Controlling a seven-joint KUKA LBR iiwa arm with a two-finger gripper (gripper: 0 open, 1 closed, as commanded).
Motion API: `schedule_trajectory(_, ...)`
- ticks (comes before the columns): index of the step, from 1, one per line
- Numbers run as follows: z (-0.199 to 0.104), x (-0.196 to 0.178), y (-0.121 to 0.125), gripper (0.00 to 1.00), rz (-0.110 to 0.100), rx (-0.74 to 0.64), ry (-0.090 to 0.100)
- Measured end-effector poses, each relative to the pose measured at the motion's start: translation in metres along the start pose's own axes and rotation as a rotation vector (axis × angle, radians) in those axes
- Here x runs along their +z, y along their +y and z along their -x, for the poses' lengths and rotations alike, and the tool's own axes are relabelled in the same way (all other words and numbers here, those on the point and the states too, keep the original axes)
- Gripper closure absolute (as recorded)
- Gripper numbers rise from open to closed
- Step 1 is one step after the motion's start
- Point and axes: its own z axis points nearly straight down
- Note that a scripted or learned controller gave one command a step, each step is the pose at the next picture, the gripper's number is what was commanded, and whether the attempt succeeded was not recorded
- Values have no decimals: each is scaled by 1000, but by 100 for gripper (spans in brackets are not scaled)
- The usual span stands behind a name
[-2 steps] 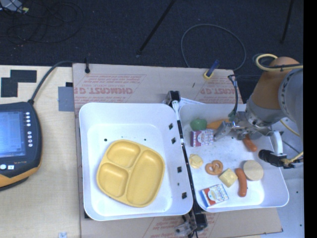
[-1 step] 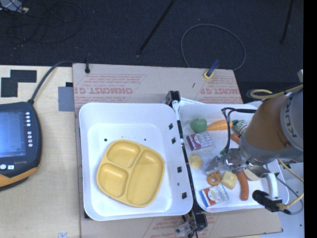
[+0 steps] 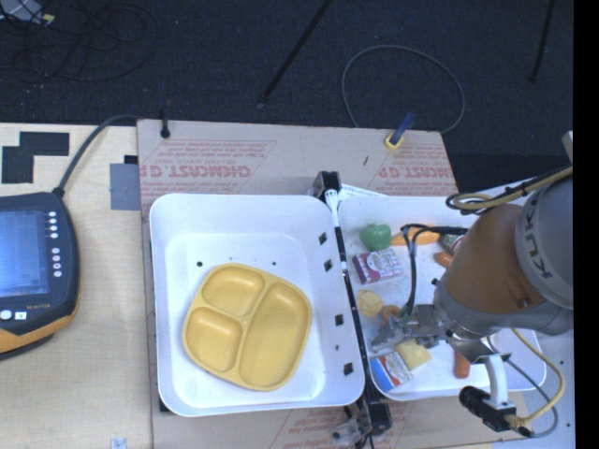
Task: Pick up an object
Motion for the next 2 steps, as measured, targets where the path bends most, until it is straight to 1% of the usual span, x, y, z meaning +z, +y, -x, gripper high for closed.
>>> schedule_trajectory(1,5,0,58,0,2,-1,-1)
schedule_trajectory(2,8,0,131,0,4,-2,-2)
